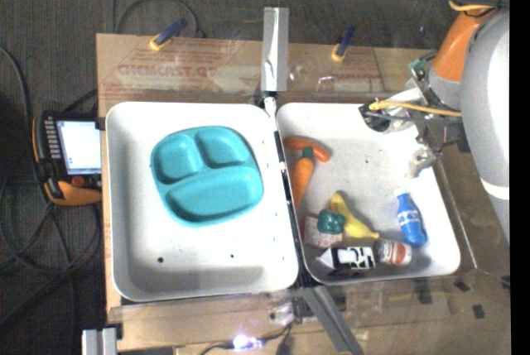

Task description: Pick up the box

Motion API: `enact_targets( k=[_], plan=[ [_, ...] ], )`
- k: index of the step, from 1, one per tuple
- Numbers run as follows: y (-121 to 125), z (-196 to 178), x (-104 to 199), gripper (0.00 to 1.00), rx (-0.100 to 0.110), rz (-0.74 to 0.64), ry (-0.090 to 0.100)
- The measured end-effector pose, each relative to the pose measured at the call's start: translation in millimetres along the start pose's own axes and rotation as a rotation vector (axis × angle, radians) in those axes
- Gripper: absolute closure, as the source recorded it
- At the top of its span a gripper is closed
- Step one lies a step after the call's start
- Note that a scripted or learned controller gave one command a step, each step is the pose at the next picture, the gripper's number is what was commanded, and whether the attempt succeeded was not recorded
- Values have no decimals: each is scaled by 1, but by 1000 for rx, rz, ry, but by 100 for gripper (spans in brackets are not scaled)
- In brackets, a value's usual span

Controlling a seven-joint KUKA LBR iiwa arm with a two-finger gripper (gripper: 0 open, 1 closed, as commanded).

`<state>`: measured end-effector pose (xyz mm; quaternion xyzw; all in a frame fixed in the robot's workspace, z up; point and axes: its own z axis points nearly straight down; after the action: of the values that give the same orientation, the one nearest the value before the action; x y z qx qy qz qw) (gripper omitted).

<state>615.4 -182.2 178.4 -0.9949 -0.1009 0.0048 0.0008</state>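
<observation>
The table (199, 68) is a brown board carrying two shallow white bins side by side, and everything below is placed against the right bin (377, 179). The left bin (149, 262) touches the right bin's left wall and holds a teal divided plate (207, 173), which lies flat near the middle of it.

The arm (489, 97) comes in over the right bin's upper right corner, grey with an orange band near the top. Its gripper (421, 156) hangs just inside the right bin's right wall, in the upper part, above bare white floor and well apart from the things in the lower half. Whether it is wide or narrow cannot be told, as its tip is too small and blurred. Nothing shows between its tips.

A carrot (303, 171) lies by the right bin's left wall, with an orange piece (310, 148) just above it. A yellow banana (354, 221) sits in the lower middle of the right bin, touching a small teal toy (330, 222) on its left. A blue bottle (410, 219) lies tilted near the right bin's lower right. The box (351, 257), small, black and white, lies flat against the right bin's bottom wall, just below the banana. A small red and white container (395, 252) lies right beside the box, on its right.
</observation>
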Motion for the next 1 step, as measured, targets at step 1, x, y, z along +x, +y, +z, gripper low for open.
enact_targets(
  k=[1],
  plan=[
    [-51, 87, -2, 0, -3, -2, 7]
  ],
)
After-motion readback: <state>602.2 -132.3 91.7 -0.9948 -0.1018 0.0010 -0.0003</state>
